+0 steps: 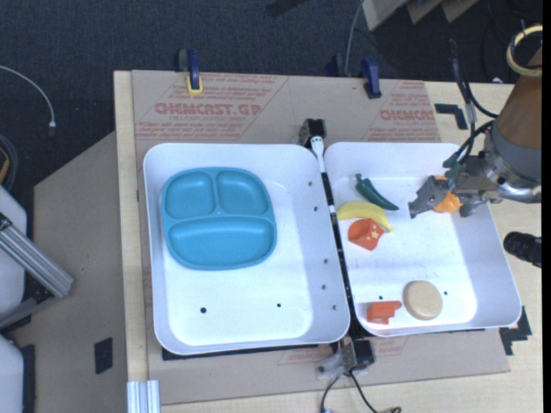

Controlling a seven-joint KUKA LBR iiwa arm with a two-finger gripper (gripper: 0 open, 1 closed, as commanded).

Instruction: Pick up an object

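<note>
likely slip | gripper (439,198) over the right bin's (482,299) far right part, fingers pinching a small orange object (447,202) | hold looks shallow, it could drop on lifting | green pepper (375,192), banana (363,212) lie left

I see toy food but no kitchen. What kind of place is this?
Probably a robot lab or test bench, not a kitchen. A robot arm reaches over two white bins on a board held by clamps. The banana and other food look like toys, and cables run all around.
</note>
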